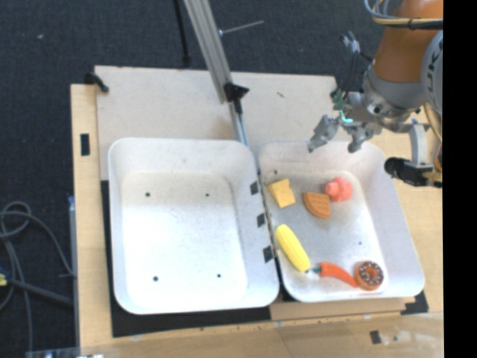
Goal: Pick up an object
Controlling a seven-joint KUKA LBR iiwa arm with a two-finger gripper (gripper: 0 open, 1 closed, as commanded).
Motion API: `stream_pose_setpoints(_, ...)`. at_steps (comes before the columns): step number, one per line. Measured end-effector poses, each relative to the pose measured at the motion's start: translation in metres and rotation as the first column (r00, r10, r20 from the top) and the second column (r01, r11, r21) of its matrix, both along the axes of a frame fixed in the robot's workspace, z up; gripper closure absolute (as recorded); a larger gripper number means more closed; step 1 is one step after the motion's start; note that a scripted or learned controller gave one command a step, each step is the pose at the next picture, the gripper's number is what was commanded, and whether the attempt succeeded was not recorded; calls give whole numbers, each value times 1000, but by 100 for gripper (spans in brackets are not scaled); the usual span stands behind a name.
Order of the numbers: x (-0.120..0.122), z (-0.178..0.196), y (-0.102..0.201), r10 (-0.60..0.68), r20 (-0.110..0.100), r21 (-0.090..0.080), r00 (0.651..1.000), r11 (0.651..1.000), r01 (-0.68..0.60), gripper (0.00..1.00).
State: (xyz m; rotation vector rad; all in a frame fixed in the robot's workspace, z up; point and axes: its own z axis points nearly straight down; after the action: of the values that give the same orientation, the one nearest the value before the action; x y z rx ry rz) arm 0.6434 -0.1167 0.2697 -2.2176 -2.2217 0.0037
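Observation:
The right bin point(395, 222) holds a yellow cheese wedge point(282, 193), an orange-brown bread-like piece point(318, 204), a pink round toy point(339, 189), a yellow corn cob point(293, 247), an orange carrot point(337, 274) and a round brown doughnut-like piece point(370, 274). My gripper point(339, 139) hangs above the far edge of the right bin, open, with nothing between its fingers. It sits above and behind the pink toy and the bread-like piece.
The left bin point(119, 222) stands beside the right one. A slanted metal rail point(212, 47) runs down to the gap between the bins. Black cables point(22, 237) lie off the bench at the left.

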Motion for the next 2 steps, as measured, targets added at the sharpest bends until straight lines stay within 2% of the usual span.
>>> stream_pose_setpoints(1,1,3,0,1,5,-1,1000,1000,-1,0)
stream_pose_setpoints(2,0,-41,-7,-3,1,-3,1000,1000,3,0)
